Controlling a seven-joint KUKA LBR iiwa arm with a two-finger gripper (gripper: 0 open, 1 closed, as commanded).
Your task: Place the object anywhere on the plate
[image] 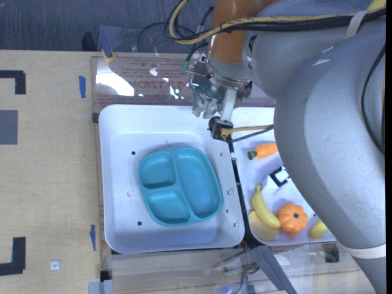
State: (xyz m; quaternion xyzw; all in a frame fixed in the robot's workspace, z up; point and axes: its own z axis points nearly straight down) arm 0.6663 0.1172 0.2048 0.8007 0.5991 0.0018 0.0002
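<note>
Gripper hangs over the back rim of the left bin; can't tell its state. Blue divided plate sits mid-bin, nothing on it. Right bin holds a carrot near the back, a banana, an orange pumpkin touching it, and a yellow piece at the arm's edge.

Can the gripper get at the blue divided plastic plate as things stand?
Probably yes: the blue divided plastic plate lies uncovered in the left white bin, and the gripper hovers over that bin's far edge.
</note>
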